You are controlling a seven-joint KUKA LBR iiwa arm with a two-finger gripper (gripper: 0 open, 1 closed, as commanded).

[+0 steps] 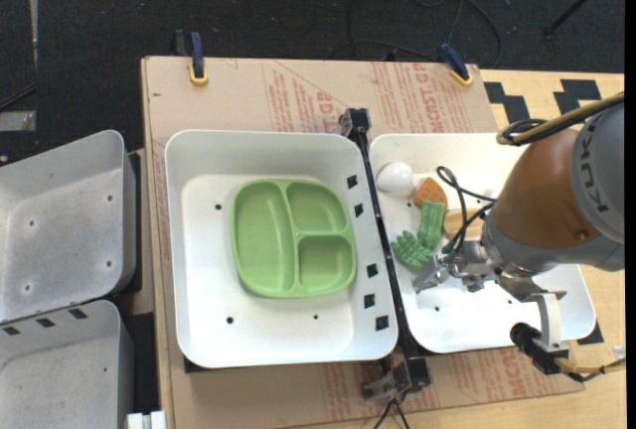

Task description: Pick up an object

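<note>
The end effector (429, 276), its state something I cannot tell, hangs in the right bin (477, 333) just beside the green toy (421, 236), which looks light, soft, and best pinched across its narrow stem.

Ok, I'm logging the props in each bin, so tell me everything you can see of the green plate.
The green plate is a light green divided dish, plastic by the look of it, with rounded corners and a raised rim. Ridges split it into three compartments: one long one on its left side and two smaller ones on its right. It lies flat, right way up, turned slightly askew, near the middle of the left bin. It rests on the bin floor; nothing lies in it and nothing else touches it.
</note>
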